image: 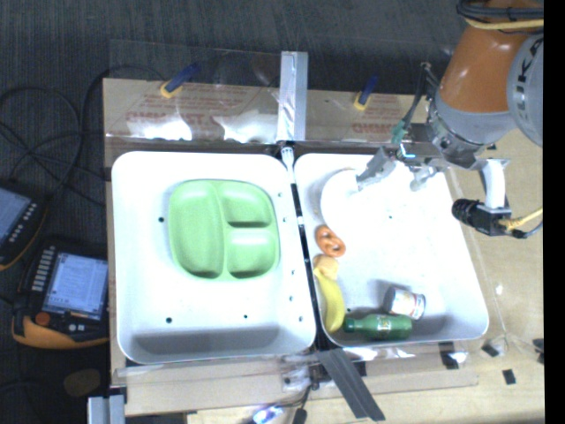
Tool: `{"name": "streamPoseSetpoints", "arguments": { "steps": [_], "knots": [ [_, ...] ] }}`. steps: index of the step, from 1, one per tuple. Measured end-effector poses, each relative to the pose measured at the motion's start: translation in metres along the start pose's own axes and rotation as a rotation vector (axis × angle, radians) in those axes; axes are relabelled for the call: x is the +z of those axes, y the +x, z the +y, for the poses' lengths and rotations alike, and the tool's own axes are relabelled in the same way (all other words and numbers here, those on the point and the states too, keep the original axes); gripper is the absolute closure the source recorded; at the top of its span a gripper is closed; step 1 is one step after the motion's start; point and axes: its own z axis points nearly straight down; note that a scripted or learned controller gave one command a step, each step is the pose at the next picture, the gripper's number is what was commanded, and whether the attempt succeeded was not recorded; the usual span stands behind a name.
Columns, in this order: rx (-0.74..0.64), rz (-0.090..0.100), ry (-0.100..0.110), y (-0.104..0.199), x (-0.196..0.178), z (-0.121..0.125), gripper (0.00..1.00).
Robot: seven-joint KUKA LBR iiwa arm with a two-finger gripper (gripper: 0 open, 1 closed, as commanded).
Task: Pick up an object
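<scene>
Two bins. Left bin (132, 263): one green tray (222, 228). Right bin (459, 272): one pretzel (329, 241), one banana (330, 296), one bottle (378, 326), one can (407, 303), grouped at 7 o'clock. Tool (395, 171) at 12 o'clock, fingers spread, holding nothing.

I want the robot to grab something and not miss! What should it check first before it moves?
1. Things to pick are in the right bin: ok. A green bottle, banana, pretzel and small can lie there.
2. Tool is over that bin: ok, near its far edge.
3. Tool is above an object: not ok, they lie nearer the front.
4. Tool carries nothing: ok, nothing between its fingers.
5. Objects have room around them: not ok, bottle, can and banana crowd together.
6. Green tray is out of the way: ok, in the left bin.
</scene>
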Motion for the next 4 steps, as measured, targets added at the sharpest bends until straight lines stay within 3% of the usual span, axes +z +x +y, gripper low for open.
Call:
{"name": "streamPoseSetpoints", "arguments": {
  "steps": [1, 2, 3, 4],
  "knots": [
    [-0.056, 0.000, 0.000, -0.076, 0.104, -0.043, 0.00],
    [-0.221, 0.000, -0.002, -0.112, 0.082, -0.031, 0.00],
    [-0.285, 0.002, 0.000, -0.092, 0.148, -0.105, 0.00],
    [-0.244, 0.003, 0.000, -0.041, 0.145, -0.112, 0.00]
  ]
}}
